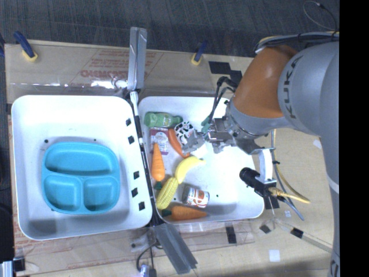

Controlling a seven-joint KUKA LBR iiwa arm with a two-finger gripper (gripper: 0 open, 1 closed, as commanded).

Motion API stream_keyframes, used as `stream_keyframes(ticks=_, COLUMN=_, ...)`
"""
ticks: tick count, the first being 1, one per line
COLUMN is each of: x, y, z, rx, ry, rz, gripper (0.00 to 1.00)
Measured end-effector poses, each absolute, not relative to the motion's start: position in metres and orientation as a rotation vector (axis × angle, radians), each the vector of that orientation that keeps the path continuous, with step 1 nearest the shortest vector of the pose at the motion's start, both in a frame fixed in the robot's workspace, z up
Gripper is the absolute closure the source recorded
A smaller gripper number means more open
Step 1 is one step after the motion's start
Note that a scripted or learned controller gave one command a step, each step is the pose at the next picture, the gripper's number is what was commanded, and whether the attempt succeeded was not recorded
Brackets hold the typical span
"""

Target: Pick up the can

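The can (195, 197) lies on its side near the front of the right bin (242, 206). It is silver with a red and white label, and sits between a corn cob (166, 191) and a carrot (185, 213). My gripper (203, 137) hangs over the bin's middle, beside a black-and-white toy (184, 131) and above the tip of a banana (188, 167). It is well behind the can and apart from it. Nothing shows in its grasp.
The right bin also holds a green packet (161, 119), a red-and-white packet (159, 140) and an upright carrot (157, 161) along its left wall. The left bin (29, 120) holds a blue divided tray (82, 176). The arm's body covers the right bin's far right side.
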State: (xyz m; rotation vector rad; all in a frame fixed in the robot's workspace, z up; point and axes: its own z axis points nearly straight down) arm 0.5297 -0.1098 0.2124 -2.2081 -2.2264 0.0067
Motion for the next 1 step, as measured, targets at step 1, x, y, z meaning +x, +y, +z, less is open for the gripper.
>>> stream_keyframes(ticks=1, x=0.4753, y=-0.1399, z=0.1391, rx=-2.264, ry=-2.169, rz=0.007, gripper=0.0)
